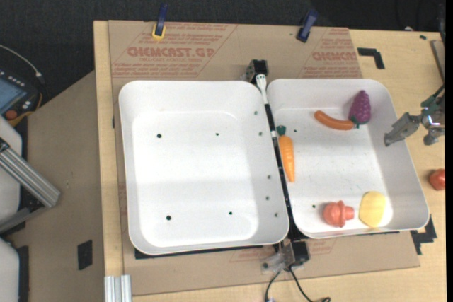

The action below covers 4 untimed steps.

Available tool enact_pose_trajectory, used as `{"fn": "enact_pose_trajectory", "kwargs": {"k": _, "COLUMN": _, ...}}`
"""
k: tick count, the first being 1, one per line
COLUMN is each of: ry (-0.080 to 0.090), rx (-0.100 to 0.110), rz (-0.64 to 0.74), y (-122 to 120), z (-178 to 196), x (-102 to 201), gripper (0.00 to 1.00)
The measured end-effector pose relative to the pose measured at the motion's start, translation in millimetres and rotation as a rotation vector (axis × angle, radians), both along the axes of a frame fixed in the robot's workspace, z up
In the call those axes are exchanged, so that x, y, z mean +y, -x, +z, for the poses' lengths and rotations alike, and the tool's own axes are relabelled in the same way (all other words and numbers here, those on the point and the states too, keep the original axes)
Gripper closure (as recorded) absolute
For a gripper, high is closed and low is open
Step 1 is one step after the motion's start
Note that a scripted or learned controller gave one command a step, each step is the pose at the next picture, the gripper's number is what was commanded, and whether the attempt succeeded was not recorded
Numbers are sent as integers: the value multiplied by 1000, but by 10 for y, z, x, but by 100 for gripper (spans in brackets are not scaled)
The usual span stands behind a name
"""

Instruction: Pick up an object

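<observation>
The right bin (pixel 396 173) holds several toy foods. An orange carrot (pixel 286 158) lies along its left wall. A curved orange-red sausage (pixel 334 121) sits near the back, touching a purple bunch of grapes (pixel 359 107). At the front are a red piece (pixel 337 213) and a yellow lemon (pixel 373 208) side by side. My gripper (pixel 415 134) hovers over the bin's right rim, to the right of the grapes. Its fingers are open with nothing between them.
The left bin (pixel 134 173) adjoins the right one. Both rest on a brown board (pixel 212 46) held by two blue clamps (pixel 161 21) at the back. A small orange-red object (pixel 437 180) lies on the bench outside the right bin.
</observation>
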State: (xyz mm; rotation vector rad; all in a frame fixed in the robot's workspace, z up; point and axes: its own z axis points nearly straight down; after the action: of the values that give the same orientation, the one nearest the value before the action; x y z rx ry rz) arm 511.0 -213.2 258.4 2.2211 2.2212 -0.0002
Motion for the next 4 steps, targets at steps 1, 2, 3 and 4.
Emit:
{"fn": "enact_pose_trajectory", "kwargs": {"k": 1, "ry": 8, "rx": -16, "rz": 1, "y": 57, "z": 1260, "x": -124, "gripper": 0}}
{"fn": "enact_pose_trajectory", "kwargs": {"k": 2, "ry": 5, "rx": -6, "rz": 2, "y": 55, "z": 1287, "x": -112, "gripper": 100}}
{"fn": "enact_pose_trajectory", "kwargs": {"k": 3, "ry": -5, "rx": 11, "rz": -2, "y": 340, "z": 323, "x": -86, "gripper": 100}}
{"fn": "enact_pose_trajectory", "kwargs": {"k": 4, "ry": -6, "rx": 9, "rz": 3, "y": 330, "z": -567, "x": 361, "gripper": 100}}
